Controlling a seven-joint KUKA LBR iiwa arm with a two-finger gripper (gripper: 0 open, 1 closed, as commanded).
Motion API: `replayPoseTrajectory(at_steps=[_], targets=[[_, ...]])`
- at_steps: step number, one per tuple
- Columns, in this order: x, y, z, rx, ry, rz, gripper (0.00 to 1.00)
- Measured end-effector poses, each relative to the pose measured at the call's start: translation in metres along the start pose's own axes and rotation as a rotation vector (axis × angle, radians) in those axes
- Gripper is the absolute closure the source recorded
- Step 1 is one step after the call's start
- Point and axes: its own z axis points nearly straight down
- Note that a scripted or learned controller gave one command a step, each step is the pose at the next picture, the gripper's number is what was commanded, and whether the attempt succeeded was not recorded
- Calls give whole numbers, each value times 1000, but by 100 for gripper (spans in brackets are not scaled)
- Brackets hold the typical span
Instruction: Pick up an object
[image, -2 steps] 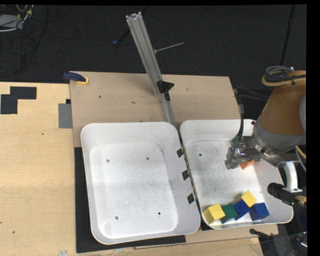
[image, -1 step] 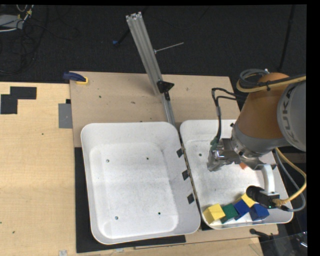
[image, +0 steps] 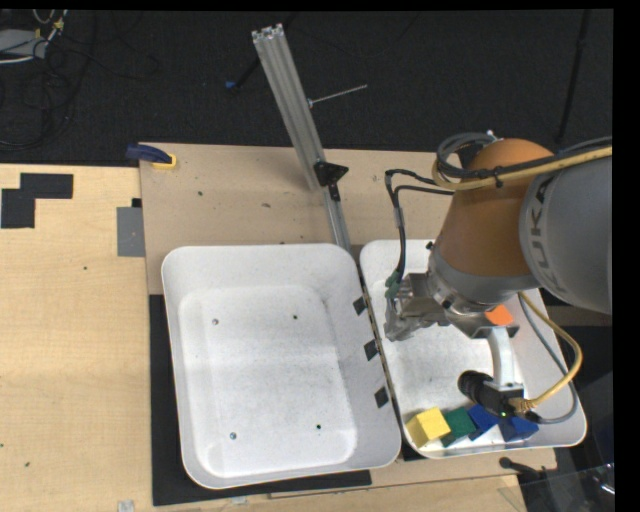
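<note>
Nearest the lens we see the grey arm with its orange band (image: 495, 215), which reaches in from the right and covers much of the right-hand shallow white plastic bin (image: 378, 262). Its end effector (image: 405, 318) hangs over the upper left part of that bin, near the wall shared with the left-hand shallow white plastic bin (image: 260, 370); we cannot tell whether it is released or clenched, and we see nothing gripped. The candidate objects sit well apart from it, clustered in the bin's near right corner: a yellow block (image: 432, 425), a green block (image: 461, 424) touching it, a blue block (image: 516, 428), and a small orange piece (image: 498, 316) further up. We judge the step to be the approach, before any grasp. The next move calls for travel toward the cluster, then descent. The yellow block looks roughly cubic, so no long axis is evident. Both bins rest on the wooden tabletop (image: 70, 330).
</note>
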Motion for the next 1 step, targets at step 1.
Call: replayPoseTrajectory(at_steps=[1], targets=[[54,8,10,2,0,1,100]])
